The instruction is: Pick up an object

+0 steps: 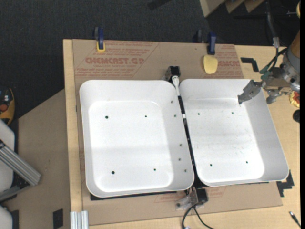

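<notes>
Two grey fingers (248,94) make up the gripper (260,95), and you will see them spread apart with nothing between them; it has hold of nothing. The gripper hangs over the far right corner of the right bin (274,142), its nearer fingertip pointing down and leftward above the bin's white floor, and whether it touches that floor cannot be told. The arm (291,63) comes in from the right edge, with cables running along it. The only loose item you can note is a small yellow object (210,64), lying on the brown board (71,128) just beyond the far rim of the right bin, well apart from the gripper and to its left. A blue clamp (211,41) stands directly behind the yellow object on the board's far edge, and a second blue clamp (99,36) stands on the same edge behind the left bin (86,142). The two bins lie side by side, rims touching along a dark seam, and each floor carries a few small dark dots. A black fitting (173,72) sits at the far end of that seam, another (196,197) at the near end with a cable trailing off. Red lettering is printed on the board behind the left bin. Dark carpet (47,13) surrounds the bench.
</notes>
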Available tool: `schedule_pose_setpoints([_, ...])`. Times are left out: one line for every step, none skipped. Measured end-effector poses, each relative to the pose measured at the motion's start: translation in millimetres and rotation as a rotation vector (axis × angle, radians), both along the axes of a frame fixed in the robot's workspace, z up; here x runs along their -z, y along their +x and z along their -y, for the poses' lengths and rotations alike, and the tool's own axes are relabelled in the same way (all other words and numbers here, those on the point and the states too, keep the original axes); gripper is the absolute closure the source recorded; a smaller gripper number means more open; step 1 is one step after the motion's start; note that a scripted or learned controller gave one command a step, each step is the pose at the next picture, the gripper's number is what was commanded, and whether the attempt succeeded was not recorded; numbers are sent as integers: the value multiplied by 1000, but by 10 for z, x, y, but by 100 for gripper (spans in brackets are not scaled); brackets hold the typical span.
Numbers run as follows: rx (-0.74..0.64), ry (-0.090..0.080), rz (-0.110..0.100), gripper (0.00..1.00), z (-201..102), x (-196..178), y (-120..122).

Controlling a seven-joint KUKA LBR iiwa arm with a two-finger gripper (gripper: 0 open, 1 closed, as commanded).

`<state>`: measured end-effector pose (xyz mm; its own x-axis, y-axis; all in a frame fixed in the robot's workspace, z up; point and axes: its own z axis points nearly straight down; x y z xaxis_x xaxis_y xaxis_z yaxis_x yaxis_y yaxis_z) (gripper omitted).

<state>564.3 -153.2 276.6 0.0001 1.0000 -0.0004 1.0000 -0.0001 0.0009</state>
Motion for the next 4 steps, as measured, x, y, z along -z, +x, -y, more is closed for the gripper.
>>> schedule_pose_setpoints([-1, -1, 3, 100, 0, -107, 6])
schedule_pose_setpoints([-6, 0, 3, 100, -558, 196, 527])
schedule_pose_setpoints([-6, 0, 4, 100, -1145, 547, 999])
schedule_pose_setpoints([-6, 1, 13, 100, -1524, -512, 1040])
